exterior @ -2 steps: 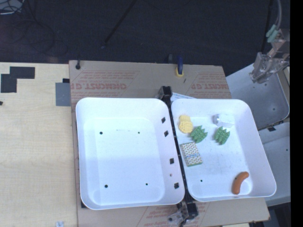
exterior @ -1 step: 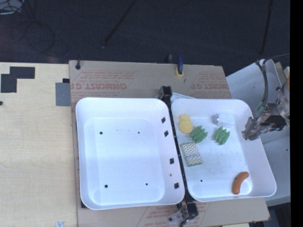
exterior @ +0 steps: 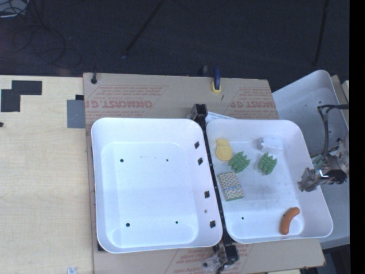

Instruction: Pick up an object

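The right white bin [exterior: 312,153] holds several small objects. A yellow piece [exterior: 223,150] lies near its left wall, with a green leafy piece [exterior: 239,162] beside it and a second green piece [exterior: 267,163] further right. A patterned green-and-tan block [exterior: 230,185] lies below them. A pale clear item [exterior: 269,144] rests near the back. An orange sausage-shaped piece [exterior: 289,220] lies at the front right corner. My gripper [exterior: 311,181] shows as a small dark shape over the bin's right rim, apart from every object.
The left white bin [exterior: 102,153] stands beside the right one, with a black clip strip [exterior: 206,170] between them. Both rest on a cardboard sheet [exterior: 148,99] on the wooden bench. Cables [exterior: 328,136] hang near the gripper at the right.
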Controlling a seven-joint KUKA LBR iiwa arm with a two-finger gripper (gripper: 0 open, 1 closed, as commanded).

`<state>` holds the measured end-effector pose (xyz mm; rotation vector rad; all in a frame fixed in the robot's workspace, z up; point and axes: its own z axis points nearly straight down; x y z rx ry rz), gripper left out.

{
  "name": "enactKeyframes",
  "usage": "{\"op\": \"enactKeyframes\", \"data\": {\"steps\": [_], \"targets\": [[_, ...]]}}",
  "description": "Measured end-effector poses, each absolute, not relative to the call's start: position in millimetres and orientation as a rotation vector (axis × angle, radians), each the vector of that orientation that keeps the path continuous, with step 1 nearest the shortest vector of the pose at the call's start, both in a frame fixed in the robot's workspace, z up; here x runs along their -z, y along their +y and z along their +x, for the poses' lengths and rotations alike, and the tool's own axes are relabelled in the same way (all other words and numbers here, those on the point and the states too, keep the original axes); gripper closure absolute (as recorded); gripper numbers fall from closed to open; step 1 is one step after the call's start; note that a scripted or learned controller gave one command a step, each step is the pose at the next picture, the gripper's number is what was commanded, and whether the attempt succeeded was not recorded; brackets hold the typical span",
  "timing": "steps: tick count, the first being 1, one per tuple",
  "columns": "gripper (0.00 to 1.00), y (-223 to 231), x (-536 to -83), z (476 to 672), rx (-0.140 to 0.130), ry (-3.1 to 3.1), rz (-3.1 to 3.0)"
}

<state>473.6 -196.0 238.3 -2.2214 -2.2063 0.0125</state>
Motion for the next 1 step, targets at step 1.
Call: {"op": "enactKeyframes", "data": {"steps": [1], "targets": [[1.0,-146.4,-354.0,477.6,0.01,-2.233,-2.221]]}}
